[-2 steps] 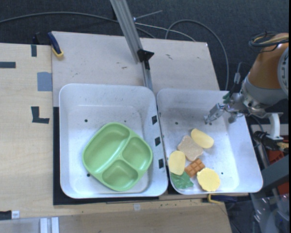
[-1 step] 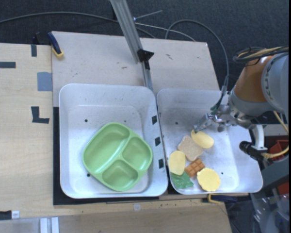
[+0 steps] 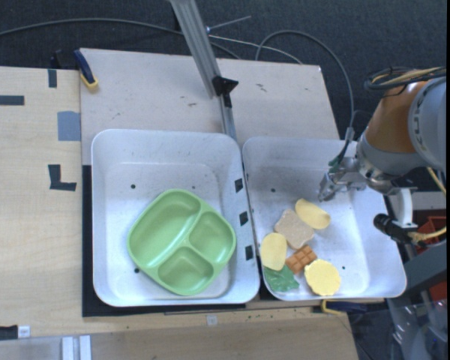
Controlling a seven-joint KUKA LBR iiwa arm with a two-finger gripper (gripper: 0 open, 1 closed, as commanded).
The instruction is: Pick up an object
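Item: pale yellow food piece (image 3: 313,214), right bin (image 3: 375,280), just below your hand (image 3: 331,186). Hand state: you cannot tell. Probably light, rigid, smooth plastic; grip across its narrow width, clear of the neighbouring bread slice (image 3: 293,228).

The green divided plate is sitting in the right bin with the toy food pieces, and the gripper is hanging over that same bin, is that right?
Not quite. The camera view shows the green divided plate alone in the left bin. The toy food pieces lie in the right bin, and the gripper does hang over that right bin.
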